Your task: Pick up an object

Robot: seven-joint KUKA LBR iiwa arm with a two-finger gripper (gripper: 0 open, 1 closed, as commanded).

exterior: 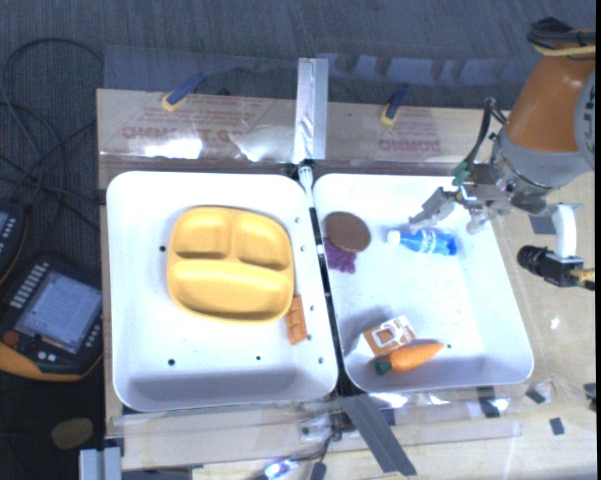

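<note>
One blue bottle (pixel 423 240) just beside the fingers (pixel 432 208), spread open, gripping nothing.

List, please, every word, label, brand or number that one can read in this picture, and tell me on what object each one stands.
None can be read for certain.
Red print, mirrored and blurred, on the clear sheet behind the bins: unreadable.
Label on the blue bottle: too small to read.
Print on the small orange carton: too blurred to read.
Screen of the handheld controller at the left: no legible text.
</note>
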